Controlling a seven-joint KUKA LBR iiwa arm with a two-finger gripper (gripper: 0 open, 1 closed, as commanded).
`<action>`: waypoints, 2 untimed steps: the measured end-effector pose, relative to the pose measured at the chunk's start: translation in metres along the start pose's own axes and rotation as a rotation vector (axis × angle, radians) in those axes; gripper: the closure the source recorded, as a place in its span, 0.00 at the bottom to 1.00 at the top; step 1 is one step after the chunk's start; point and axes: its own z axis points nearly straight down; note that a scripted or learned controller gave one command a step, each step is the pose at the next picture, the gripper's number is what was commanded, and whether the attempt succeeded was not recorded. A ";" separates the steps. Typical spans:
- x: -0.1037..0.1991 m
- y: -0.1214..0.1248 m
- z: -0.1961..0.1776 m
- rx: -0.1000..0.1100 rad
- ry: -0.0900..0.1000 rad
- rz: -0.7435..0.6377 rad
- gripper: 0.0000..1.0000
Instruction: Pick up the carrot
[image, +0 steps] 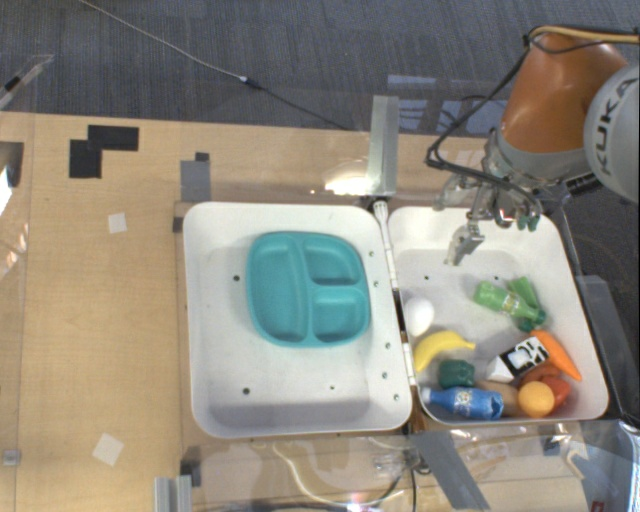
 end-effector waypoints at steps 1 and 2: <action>0.071 0.050 -0.025 -0.002 -0.002 -0.049 0.00; 0.135 0.097 0.008 -0.003 0.005 -0.211 0.00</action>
